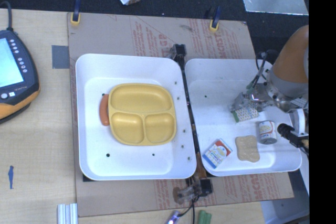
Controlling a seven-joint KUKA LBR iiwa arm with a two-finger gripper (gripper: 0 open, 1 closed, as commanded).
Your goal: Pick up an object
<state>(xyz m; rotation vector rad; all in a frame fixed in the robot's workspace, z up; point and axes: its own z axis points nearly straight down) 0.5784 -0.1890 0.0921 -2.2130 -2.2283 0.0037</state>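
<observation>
Hovering over small green-patterned packet (245, 113) in right bin (220, 78): end effector (251, 99), finger state impossible to tell. Probably light, crinkly, slippery; best pinched across short edges.

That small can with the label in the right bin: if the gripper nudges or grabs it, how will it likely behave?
The small labelled metal can looks rigid, so it should take a firm squeeze. It appears to be tilted or on its side, so a nudge would probably roll it across the right white bin. Its smooth wall may slip between fingers.
</observation>
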